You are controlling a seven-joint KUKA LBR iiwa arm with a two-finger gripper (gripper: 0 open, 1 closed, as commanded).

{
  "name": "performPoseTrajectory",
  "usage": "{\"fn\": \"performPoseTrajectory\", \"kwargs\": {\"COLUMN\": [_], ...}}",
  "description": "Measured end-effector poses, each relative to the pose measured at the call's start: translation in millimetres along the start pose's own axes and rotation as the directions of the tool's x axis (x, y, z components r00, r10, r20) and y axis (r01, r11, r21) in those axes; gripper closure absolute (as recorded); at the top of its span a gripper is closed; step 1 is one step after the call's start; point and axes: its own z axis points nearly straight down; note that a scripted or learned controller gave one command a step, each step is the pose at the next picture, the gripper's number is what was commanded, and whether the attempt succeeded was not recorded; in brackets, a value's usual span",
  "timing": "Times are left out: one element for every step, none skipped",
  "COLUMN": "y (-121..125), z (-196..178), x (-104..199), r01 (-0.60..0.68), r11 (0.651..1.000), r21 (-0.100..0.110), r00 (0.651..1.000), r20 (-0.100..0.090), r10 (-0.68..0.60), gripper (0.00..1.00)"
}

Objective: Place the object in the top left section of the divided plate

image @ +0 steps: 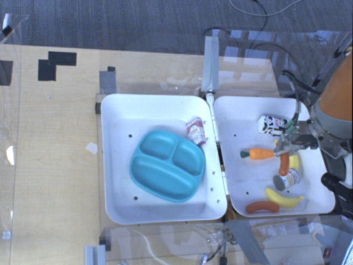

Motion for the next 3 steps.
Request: {"fn": "performPoseTrajectory", "kwargs": {"y": [-5.6,19.2,27.6], "z": [-2.9,57.2,-5.8], "x": [-23.5,117.9,127.3], "r01": [0.047,-0.052,0.15], "r11": [0.999,0.999,0.989], "r21": [0.0,0.004,0.0], "r00": [0.999,0.999,0.989], "r20": [0.001,-0.002,-0.002], "r10": [-0.047,0.052,-0.15], "gripper": [1.0,1.0,1.0]}}
